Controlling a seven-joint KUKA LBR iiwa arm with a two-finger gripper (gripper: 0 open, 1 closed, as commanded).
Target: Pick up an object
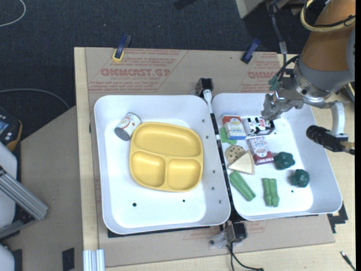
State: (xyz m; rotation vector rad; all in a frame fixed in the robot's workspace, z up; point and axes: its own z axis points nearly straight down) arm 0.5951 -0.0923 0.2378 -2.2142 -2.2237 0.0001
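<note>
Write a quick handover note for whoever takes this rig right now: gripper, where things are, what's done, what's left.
Gripper: low over the right bin's far end, above a black-and-white packet; no grasp visible.
Right bin: small packets, a cookie, a wedge, green vegetables.
Left bin: yellow divided tray, small can.
Done: nothing lifted.
Left: grasp and raise one object.

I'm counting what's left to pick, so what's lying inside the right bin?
The right bin holds small packets, a cookie, a wedge, green vegetables and two broccoli pieces. The gripper covers part of a black-and-white packet.
</note>
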